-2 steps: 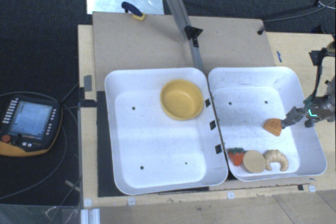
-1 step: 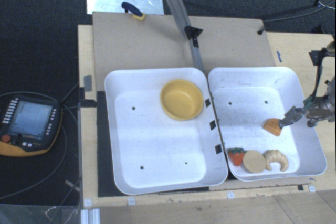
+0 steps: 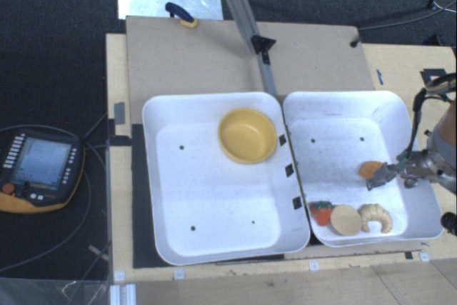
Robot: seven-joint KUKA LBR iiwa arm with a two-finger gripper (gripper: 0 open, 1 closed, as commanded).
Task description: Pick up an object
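**Inspector:** State of your end effector?

**Arm:** My gripper (image 3: 380, 178) hangs low over the right bin (image 3: 335, 118), near its right wall. Whether it stands apart or together, I cannot tell. Nothing is visibly held.

**Inspector:** Target?

**Arm:** In my judgement, the small orange object (image 3: 370, 169), touching or just beside my tip. To do this well I should centre over it before descending, clear of the bin wall.

**Inspector:** Contents of the bins?

**Arm:** Right bin, front edge: a red-and-green piece (image 3: 321, 212), a round tan disc (image 3: 345, 220) and a croissant-shaped item (image 3: 376, 216), close together. The left bin (image 3: 207, 225) holds a yellow bowl (image 3: 247, 135), upright, towards its back right.
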